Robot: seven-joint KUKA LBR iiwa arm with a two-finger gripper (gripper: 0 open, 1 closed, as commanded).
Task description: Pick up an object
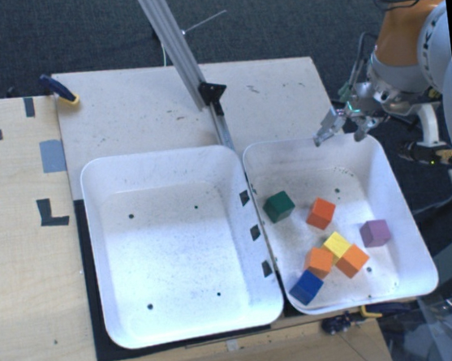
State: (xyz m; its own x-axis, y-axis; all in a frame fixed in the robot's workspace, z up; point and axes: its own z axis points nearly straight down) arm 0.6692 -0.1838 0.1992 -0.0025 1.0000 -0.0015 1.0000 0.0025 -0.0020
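- the gripper (pixel 340 126) is seen above the far rim of the right bin (pixel 397 187), at its upper right corner; its two fingers are spread apart and nothing is held between them.
- the arm is grey with an orange band above the wrist and is extended in from the right.
- six small cubes are found in the right bin; being cubes, no long axis is shown by any of them.
- the green cube (pixel 279 207) is set near the bin's left wall, turned slightly so its edges run at a slant to the rim.
- the orange cube (pixel 321 213) is placed just to the right of it, apart from the rest and rotated as well.
- the purple cube (pixel 375 232) is placed near the right wall, alone.
- a cluster is formed lower down: the yellow cube (pixel 337 244) is pressed between two further orange cubes, and the blue cube (pixel 306 287) is touched by the lower left one.
- the cubes look matte and solid-coloured; both bins are shallow, white, rounded at the corners and speckled with dark marks.
- the left bin (pixel 101 232) is set beside the right one, rims touching.
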